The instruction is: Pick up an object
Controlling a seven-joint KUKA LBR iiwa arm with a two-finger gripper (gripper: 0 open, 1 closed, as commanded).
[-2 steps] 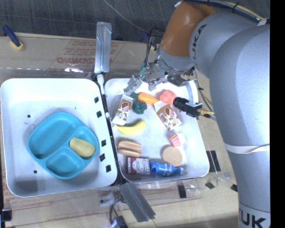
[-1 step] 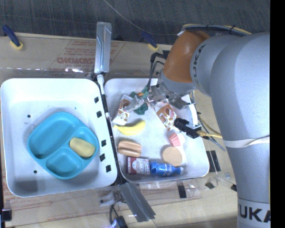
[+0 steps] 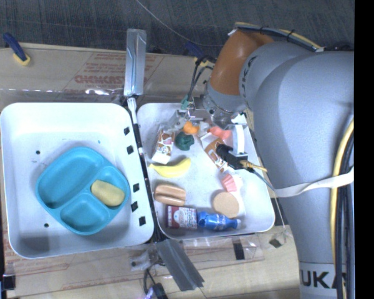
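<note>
The arm (image 3: pixel 280 104) reaches into the right bin (image 3: pixel 262 220) (one of two), gripper (image 3: pixel 202 114) near the far wall; its opening I cannot tell. One blue plate (image 3: pixel 68 189), one banana (image 3: pixel 171 167), one bottle (image 3: pixel 217 221), one orange ball (image 3: pixel 191 128).

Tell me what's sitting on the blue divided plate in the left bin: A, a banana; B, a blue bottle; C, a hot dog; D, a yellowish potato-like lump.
D: a yellowish lump lies in one compartment of the blue plate, while the other listed items sit in the right bin.
</note>
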